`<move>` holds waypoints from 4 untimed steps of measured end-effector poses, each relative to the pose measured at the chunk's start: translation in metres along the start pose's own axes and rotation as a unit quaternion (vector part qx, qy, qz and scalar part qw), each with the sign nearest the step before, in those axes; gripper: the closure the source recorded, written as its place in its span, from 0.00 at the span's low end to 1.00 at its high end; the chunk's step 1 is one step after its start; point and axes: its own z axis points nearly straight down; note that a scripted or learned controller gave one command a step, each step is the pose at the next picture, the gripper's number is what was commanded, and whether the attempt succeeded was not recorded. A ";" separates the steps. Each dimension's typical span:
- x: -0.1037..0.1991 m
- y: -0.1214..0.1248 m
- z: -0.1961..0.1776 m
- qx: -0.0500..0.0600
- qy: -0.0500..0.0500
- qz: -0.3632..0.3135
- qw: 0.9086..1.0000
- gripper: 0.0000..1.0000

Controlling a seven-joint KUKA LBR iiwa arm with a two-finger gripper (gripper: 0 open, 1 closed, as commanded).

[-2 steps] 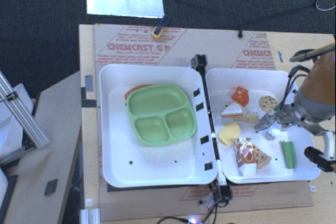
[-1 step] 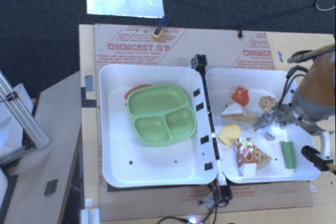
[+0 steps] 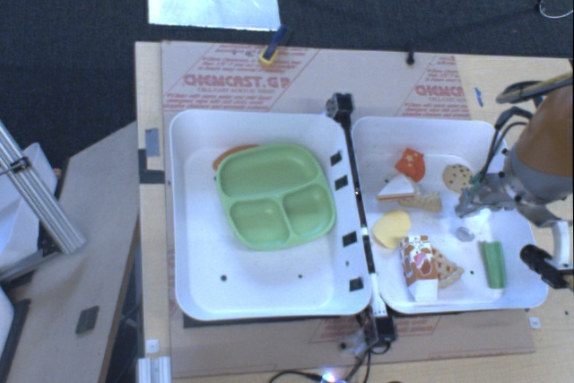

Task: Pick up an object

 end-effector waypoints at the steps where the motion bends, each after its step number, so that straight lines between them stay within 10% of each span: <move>1: 0.005 -0.004 -0.052 0.014 0.010 -0.003 1.000 1.00; 2: 0.004 -0.001 -0.105 0.013 0.009 -0.003 1.000 1.00; 4: 0.107 0.008 -0.104 0.016 0.011 -0.004 1.000 1.00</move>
